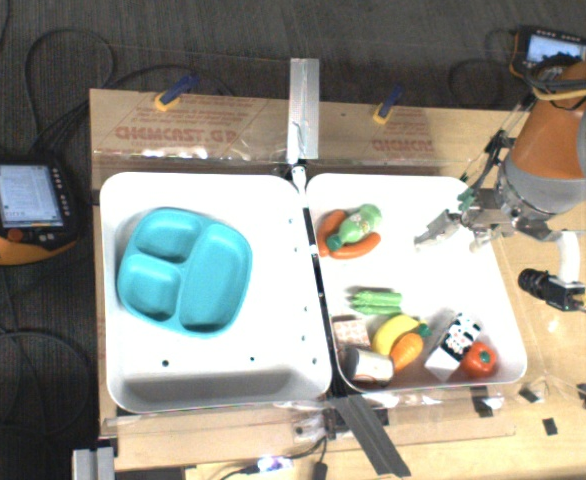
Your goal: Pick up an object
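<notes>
The right bin (493, 288) holds several toy foods. A red-orange carrot with a green leafy piece (349, 231) lies at its upper left. A green pea pod (375, 300) sits mid-bin. Along the front edge are a yellow fruit (394, 331), an orange piece (408, 349), a black-and-white carton (455, 340), a red tomato (479, 359) and a brown-and-white block (350, 332). My gripper (449, 236) hangs over the upper right part of this bin, open, with nothing between its fingers. It is well right of the carrot and above the front row of toys.
The left bin (133, 368) holds a teal divided plate (184, 269). A metal divider strip (303, 118) stands behind the seam between bins. A tablet (21, 200) lies far left on the floor. A black fitting (550, 288) sits right of the right bin.
</notes>
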Robot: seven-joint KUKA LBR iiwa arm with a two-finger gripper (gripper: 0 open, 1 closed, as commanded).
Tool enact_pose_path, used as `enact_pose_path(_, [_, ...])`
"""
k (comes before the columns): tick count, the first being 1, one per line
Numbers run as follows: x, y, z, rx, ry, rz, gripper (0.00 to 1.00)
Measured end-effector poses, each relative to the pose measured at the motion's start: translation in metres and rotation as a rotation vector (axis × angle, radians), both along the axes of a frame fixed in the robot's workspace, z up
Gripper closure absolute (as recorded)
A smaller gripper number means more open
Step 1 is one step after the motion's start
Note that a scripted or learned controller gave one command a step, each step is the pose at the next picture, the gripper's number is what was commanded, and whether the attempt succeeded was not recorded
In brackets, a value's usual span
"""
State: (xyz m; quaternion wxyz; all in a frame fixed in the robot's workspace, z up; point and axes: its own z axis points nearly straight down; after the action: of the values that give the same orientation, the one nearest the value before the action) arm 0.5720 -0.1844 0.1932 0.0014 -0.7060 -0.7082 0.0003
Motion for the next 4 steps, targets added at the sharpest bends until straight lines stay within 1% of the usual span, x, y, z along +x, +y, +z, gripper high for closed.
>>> enact_pose_path(1, [-0.026, -0.027, -0.041, 0.001, 0.001, -0.14, 0.0])
enact_pose_path(2, [-0.07, 0.015, -0.103, -0.005, -0.012, -0.181, 0.0])
enact_pose_path(3, [-0.084, 0.063, -0.102, -0.013, -0.02, 0.064, 0.0])
enact_pose_path(4, [-0.084, 0.066, -0.094, -0.009, -0.019, 0.066, 1.0])
